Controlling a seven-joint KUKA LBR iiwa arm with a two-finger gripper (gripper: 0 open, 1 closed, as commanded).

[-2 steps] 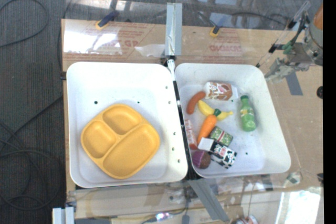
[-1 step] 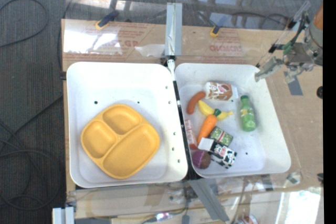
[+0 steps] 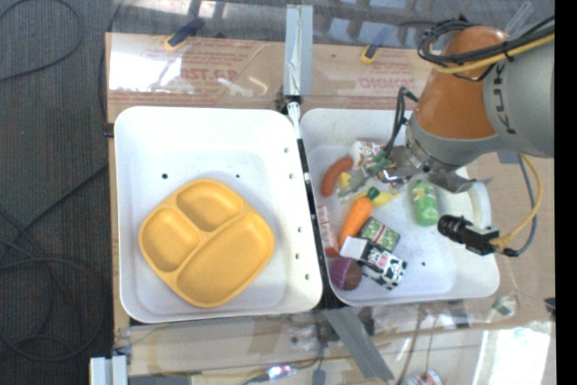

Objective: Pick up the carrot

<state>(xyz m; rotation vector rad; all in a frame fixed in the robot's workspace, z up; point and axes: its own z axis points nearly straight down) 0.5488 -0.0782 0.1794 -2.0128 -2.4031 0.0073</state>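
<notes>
The orange carrot (image 3: pixel 355 219) lies at a slant in the right bin (image 3: pixel 469 279), left of its middle, with its thick end toward the near side. My gripper (image 3: pixel 382 169) hangs just up and to the right of the carrot's far tip, low over a cluster of small items. The carrot rests on the bin floor, apart from the gripper. The grey arm with its orange band (image 3: pixel 460 99) reaches in from the right.
Around the carrot lie a red sausage (image 3: pixel 335 175), a green bottle (image 3: pixel 424 203), a green carton (image 3: pixel 380 235), a black-and-white carton (image 3: pixel 384 266) and a purple piece (image 3: pixel 343 273). A yellow divided plate (image 3: pixel 207 241) sits in the left bin (image 3: pixel 144 140).
</notes>
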